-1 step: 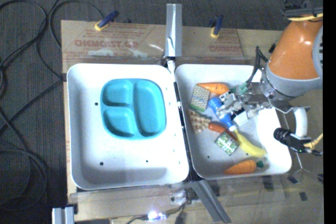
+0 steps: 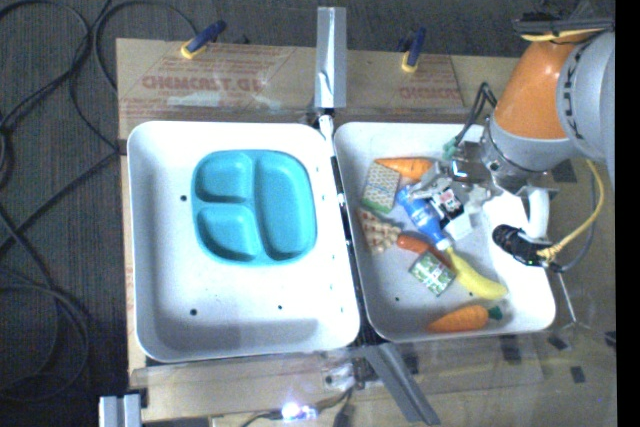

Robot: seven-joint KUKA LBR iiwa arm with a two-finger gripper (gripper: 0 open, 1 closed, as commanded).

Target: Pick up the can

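Note:
The can [image 2: 431,273] is small and green with a pale label. It lies on its side in the lower middle of the right bin [image 2: 395,315], touching the banana [image 2: 476,281]. My gripper [image 2: 452,187] hangs low over the upper right part of that bin, above and to the right of the can and apart from it. Its tip sits in a clutter of a blue bottle [image 2: 424,218] and a small dark packet [image 2: 448,203].
The right bin also holds a carrot [image 2: 405,167] at the top, a tan box [image 2: 380,185], a waffle-like piece [image 2: 376,233], a red item [image 2: 411,242] and another carrot [image 2: 460,319] at the bottom. The left bin [image 2: 160,305] holds a blue divided tray [image 2: 254,205].

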